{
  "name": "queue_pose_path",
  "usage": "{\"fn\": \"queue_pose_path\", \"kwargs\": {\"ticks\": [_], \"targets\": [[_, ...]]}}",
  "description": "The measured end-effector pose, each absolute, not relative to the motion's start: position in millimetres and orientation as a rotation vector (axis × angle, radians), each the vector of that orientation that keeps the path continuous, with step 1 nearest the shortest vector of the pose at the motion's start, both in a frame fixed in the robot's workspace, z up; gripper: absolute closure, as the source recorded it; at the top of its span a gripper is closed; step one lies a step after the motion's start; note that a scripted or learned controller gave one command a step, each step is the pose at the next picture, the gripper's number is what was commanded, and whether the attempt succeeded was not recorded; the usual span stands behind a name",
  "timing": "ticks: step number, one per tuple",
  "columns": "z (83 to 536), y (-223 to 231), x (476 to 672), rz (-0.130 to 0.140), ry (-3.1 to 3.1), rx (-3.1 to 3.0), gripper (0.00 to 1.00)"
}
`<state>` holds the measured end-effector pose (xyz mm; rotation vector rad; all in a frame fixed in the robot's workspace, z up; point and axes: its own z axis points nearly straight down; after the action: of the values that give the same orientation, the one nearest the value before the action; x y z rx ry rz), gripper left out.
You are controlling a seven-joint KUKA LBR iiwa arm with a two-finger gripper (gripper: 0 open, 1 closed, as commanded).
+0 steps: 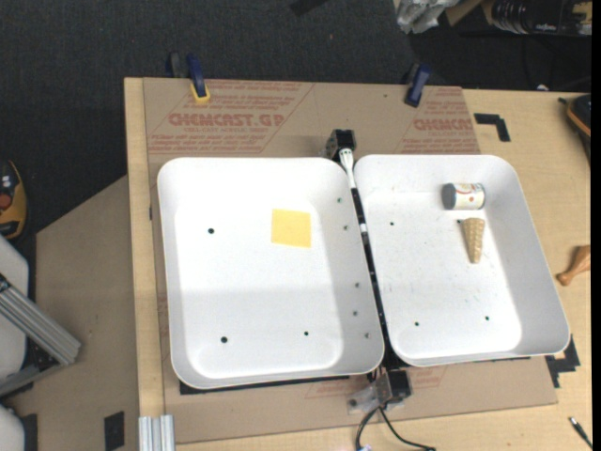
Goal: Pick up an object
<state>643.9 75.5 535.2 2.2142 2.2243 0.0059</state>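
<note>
The left bin holds a flat yellow square, lying just above its middle. In the right bin, a small grey and white can lies on its side near the back right corner. A tan cone lies just in front of the can, tip pointing toward the front. My gripper is a blurred grey shape at the top edge of the camera view, well behind both bins and far from every object.
Both bins rest on a brown board held by blue clamps at its back edge. A black bracket sits between the bins at the back. Cables trail off the front edge.
</note>
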Motion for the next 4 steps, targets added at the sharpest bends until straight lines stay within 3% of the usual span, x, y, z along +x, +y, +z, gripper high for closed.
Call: {"fn": "queue_pose_path", "kwargs": {"ticks": [1, 2, 3, 4], "targets": [[384.9, 109.8, 665.9, -0.018, 2.232, 2.225, 1.0], [509.8, 132.7, 651.6, 0.02, 2.22, 2.211, 1.0], [276.1, 175.8, 664.5, -0.02, 2.23, 2.225, 1.0], [498.5, 196.1, 666.4, 0.031, 2.217, 2.21, 1.0]]}}
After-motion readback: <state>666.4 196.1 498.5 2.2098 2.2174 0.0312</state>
